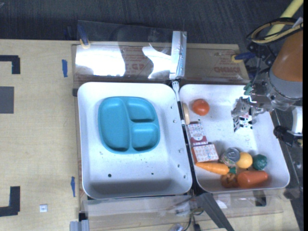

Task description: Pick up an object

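My gripper [245, 115] hangs over the upper right part of the right bin [281, 177], on the arm with the orange band [290, 61] coming in from the right. A small black-and-white object [245, 123] sits between its fingertips, and the gripper is shut on it. Loose in the same bin lie an orange-red ball [200, 107], a red-and-white carton [197, 133], a flat patterned packet [206, 152], a carrot [212, 167], a grey can [232, 155], a yellow lemon [244, 160], a dark green piece [260, 162] and a red sausage-shaped piece [251, 178].
The left bin [91, 177] holds a blue divided tray [128, 123]. A raised rim [182, 129] separates the two bins. A clear plastic sheet [130, 57] stands behind the left bin. Cables [272, 30] hang at the upper right.
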### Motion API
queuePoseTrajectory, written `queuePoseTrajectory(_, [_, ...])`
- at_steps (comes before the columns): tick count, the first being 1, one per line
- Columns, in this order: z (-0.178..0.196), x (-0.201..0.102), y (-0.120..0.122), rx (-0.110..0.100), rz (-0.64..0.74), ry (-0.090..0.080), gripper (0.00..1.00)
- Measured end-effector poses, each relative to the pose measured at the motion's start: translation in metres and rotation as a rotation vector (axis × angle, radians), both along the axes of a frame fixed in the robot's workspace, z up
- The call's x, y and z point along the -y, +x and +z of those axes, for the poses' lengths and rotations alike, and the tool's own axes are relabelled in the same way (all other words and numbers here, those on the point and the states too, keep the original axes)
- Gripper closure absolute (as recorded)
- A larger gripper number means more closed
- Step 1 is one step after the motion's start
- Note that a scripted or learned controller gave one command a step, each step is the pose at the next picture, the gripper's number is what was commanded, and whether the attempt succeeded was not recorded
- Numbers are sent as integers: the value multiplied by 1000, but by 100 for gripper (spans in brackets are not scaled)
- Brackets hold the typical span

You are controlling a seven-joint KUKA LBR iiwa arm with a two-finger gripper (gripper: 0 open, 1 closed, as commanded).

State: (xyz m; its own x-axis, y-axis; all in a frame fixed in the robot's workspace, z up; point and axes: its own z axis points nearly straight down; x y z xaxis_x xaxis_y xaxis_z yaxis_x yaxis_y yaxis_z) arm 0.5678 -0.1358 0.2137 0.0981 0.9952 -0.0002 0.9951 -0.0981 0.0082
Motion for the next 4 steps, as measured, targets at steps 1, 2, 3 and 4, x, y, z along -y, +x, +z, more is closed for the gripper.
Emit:
queuePoseTrajectory(1, [8, 0, 0, -1, 0, -1, 100])
queuePoseTrajectory(2, [37, -37, -24, -6, -213, 1, 100])
queuePoseTrajectory(3, [136, -25, -44, -2, -228, 2, 100])
queuePoseTrajectory(4, [33, -49, 12, -23, -243, 2, 100])
